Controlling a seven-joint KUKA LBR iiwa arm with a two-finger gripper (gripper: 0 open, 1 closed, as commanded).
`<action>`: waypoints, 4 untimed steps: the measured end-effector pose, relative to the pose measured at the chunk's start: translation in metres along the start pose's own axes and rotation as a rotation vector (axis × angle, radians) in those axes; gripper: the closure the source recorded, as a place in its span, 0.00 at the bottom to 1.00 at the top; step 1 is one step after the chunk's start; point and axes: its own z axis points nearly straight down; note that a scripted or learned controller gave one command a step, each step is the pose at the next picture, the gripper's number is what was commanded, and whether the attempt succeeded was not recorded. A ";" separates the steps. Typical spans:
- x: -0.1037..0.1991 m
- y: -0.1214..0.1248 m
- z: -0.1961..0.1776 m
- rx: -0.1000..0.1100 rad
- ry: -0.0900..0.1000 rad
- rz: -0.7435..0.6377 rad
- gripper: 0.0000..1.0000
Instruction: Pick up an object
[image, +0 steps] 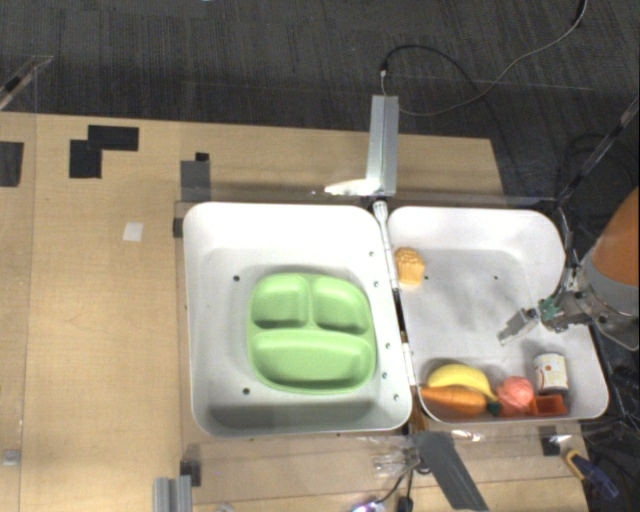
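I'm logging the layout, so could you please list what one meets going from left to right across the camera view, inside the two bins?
Green divided plate → bread roll → banana → pink ball → small can. The carrot and the red block overlap their neighbours, so I leave them out.

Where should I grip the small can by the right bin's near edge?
Grip the can across its round sides, coming straight down from above. It seems to stand upright, with open floor on its far side; the red block crowds its near side.
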 end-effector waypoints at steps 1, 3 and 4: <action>-0.012 -0.016 0.051 -0.006 -0.002 0.037 0.00; -0.019 0.008 0.051 -0.008 -0.007 -0.208 0.00; 0.064 0.051 0.051 -0.010 -0.002 -0.157 0.00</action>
